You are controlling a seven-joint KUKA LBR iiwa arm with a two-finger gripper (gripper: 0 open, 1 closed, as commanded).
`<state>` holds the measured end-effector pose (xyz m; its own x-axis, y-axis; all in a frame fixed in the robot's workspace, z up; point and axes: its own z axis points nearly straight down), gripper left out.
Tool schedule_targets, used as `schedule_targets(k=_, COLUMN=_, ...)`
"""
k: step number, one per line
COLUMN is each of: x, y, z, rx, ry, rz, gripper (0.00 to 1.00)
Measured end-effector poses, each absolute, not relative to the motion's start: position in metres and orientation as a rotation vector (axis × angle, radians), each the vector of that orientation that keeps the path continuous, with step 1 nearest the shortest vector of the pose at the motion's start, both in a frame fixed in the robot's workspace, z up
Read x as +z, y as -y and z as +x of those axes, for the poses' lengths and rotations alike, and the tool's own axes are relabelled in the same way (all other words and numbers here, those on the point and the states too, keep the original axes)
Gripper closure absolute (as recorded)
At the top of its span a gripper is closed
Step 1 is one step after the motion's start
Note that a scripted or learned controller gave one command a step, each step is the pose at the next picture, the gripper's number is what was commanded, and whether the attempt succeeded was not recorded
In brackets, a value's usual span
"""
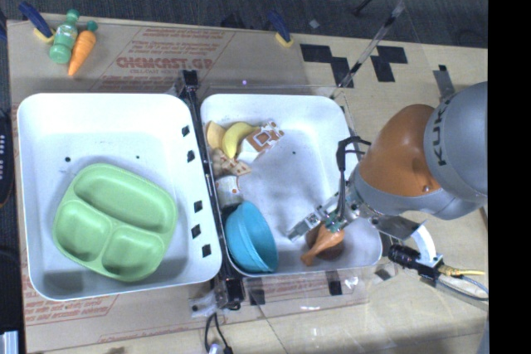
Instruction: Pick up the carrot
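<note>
An orange carrot (323, 244) with a green top lies in the right bin (286, 100), near that bin's front right corner. My gripper (319, 221) hangs directly over it, its tip at the carrot's leafy end and seemingly touching it. The grey wrist and orange band hide the bin's right wall. A second toy carrot (80, 54) rests on the cardboard outside the bins at the far left, beside a green toy bottle (63, 41).
In the right bin a blue bowl (249, 238) sits left of the carrot, with bananas (235, 138) and a small patterned box (264, 137) at the back. The left bin (33, 178) holds a green divided plate (114, 220).
</note>
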<state>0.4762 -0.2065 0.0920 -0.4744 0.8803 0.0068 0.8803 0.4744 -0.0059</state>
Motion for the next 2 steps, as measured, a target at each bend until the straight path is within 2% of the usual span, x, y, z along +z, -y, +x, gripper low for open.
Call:
schedule_targets(k=1, x=0.1020, y=0.2055, z=0.4772, rx=0.002, ry=2.693, rz=-1.594, gripper=1.00)
schedule_targets(k=2, x=0.1096, y=0.2108, z=0.4820, rx=0.004, ry=2.553, rz=-1.827, gripper=1.00)
